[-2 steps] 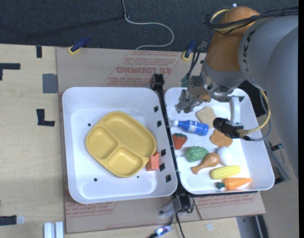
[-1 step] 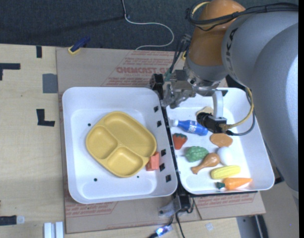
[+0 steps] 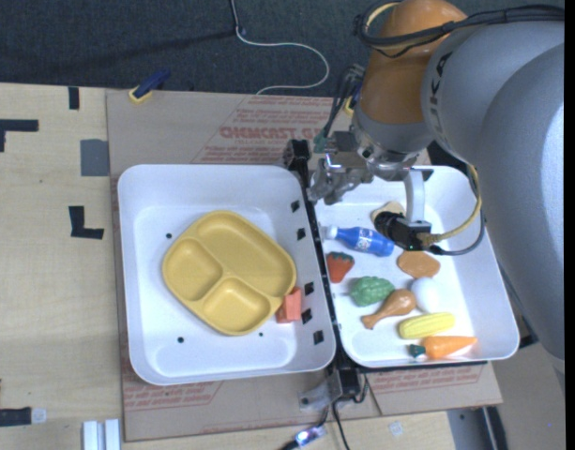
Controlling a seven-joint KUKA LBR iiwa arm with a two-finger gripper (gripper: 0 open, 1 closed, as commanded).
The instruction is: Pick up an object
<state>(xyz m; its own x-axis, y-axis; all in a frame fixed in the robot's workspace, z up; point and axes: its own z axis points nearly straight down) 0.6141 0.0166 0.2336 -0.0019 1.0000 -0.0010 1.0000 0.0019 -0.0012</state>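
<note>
Glossy white plastic bins (image 3: 137,251), smooth yellow plastic divided tray (image 3: 228,270), shiny plastic toy foods (image 3: 428,326), matt brown cardboard sheet (image 3: 240,129), pale wood-look table (image 3: 43,251), smooth grey arm casing (image 3: 512,111), glossy orange band (image 3: 409,45)

A robotics lab or test cell is shown, not a home. A grey industrial arm (image 3: 498,111) with an orange band is mounted over a wooden table (image 3: 43,251) on which cardboard sheeting (image 3: 212,129) is laid under two white bins (image 3: 137,279). Black tape marks (image 3: 81,221) are stuck along the table's left edge. Loose cables (image 3: 268,40) are trailed across dark carpet beyond the far edge. Toy plastic food (image 3: 400,307) is kept in the right bin.
</note>
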